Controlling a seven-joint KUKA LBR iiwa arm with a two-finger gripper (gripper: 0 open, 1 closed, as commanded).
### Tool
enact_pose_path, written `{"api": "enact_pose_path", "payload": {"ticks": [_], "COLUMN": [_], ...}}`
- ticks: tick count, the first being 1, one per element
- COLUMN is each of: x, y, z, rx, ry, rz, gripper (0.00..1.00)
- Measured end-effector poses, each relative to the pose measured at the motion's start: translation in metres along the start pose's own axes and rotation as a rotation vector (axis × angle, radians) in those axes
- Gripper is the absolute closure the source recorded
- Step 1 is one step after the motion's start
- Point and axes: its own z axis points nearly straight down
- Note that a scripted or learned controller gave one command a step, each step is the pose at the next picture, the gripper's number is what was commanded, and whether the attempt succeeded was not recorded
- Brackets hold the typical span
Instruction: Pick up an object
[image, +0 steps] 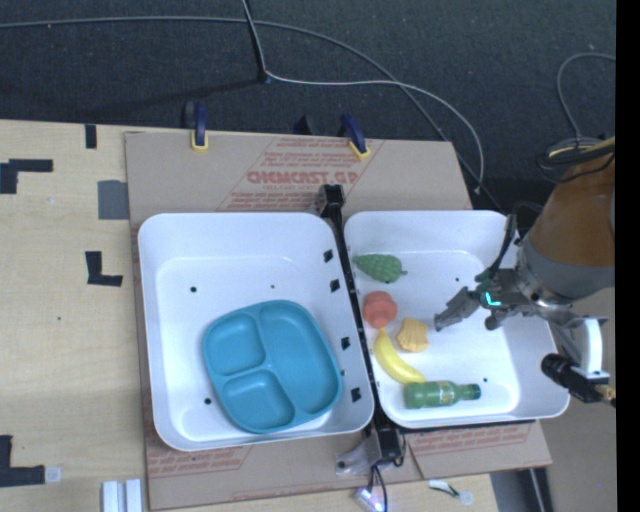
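Observation:
The right bin (520, 395) holds several toy foods along its left side. They are a green leafy vegetable (380, 266), a reddish-orange round fruit (379, 308), a tan-yellow piece (413, 335), a yellow banana (394, 361) and a green bottle (440, 394) lying on its side. My gripper (465, 322) hovers over the middle of this bin, just right of the tan piece. It is open and its fingers spread apart with nothing between them.
The left bin (160, 250) holds a blue divided plate (270, 365). A black divider strip (345, 300) runs between the bins. Both stand on a cardboard sheet (290, 170) clamped at the back. The arm (575, 240) enters from the right.

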Motion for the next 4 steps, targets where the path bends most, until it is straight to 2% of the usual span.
{"api": "enact_pose_path", "payload": {"ticks": [1,2,3,4], "x": [0.000,-0.006,-0.006,-0.006], "y": [0.000,0.006,0.007,0.007], "z": [0.000,0.052,0.102,0.091], "rx": [0.000,0.005,0.000,-0.002], "ry": [0.000,0.001,0.000,0.000], "rz": [0.000,0.000,0.000,-0.001], "gripper": [0.00,0.00,0.00,1.00]}}
